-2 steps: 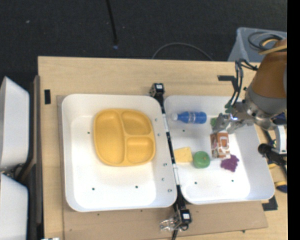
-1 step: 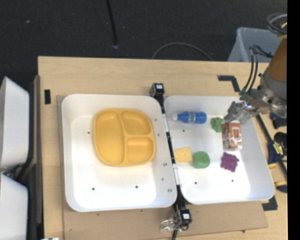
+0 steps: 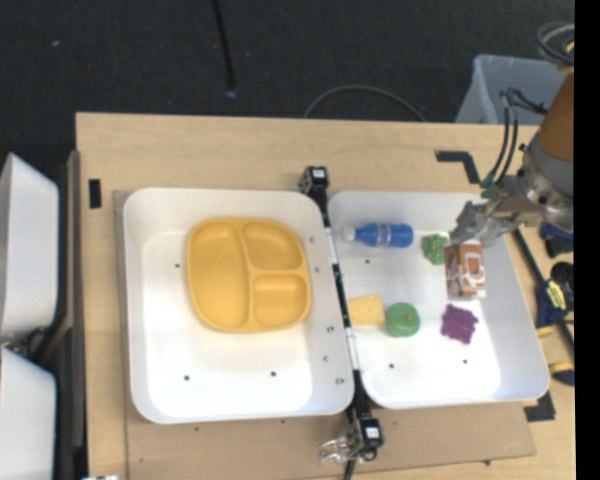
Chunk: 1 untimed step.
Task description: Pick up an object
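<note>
The orange and white box (image 3: 467, 270) lies in the right-hand bin, right of the frame's centre, with its upper end just under the gripper (image 3: 477, 224). Whether the gripper is open, closed or gripping the box cannot be told from this angle.

The wooden bench (image 3: 180, 148) fills the middle of the frame and bears two white bins side by side. The left bin (image 3: 160, 368) holds a yellow divided plate (image 3: 248, 273), lying flat near its centre. The right bin (image 3: 430, 373) holds all the small things. The arm (image 3: 552, 138) comes in at the right edge of the frame, above the right bin's upper right corner, and slants down and to the left toward the gripper.

A blue bottle (image 3: 380, 235) lies on its side in the upper left part of the right bin. A yellow block (image 3: 365, 310) sits lower down by that bin's left wall, with a green ball (image 3: 403, 320) just beside it on the right. A purple toy (image 3: 460, 323) rests below the box, near it but apart. A small green lump (image 3: 435, 248) lies between the bottle and the box, close to the box's upper left.
</note>
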### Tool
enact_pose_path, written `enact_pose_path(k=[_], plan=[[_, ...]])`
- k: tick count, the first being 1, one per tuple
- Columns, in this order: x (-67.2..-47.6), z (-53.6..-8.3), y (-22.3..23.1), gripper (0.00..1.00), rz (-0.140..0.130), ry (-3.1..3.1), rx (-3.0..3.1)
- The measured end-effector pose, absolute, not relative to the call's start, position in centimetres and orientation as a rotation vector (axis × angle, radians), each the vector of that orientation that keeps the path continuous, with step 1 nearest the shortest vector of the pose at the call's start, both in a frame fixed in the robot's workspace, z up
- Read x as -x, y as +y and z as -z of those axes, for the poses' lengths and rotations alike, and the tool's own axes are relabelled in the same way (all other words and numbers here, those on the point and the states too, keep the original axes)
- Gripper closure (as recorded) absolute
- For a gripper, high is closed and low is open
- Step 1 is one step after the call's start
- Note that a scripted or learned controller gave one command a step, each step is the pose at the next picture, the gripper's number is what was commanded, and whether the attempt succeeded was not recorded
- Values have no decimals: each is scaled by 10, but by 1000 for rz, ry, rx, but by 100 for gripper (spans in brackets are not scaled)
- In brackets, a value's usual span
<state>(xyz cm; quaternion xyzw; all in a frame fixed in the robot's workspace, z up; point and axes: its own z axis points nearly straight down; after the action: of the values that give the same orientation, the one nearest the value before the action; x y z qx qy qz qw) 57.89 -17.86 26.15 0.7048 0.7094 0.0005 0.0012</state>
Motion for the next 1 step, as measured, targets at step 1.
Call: enact_pose_path(k=[1], plan=[[-574,-268,-132,100,-3,2228,-2213]])
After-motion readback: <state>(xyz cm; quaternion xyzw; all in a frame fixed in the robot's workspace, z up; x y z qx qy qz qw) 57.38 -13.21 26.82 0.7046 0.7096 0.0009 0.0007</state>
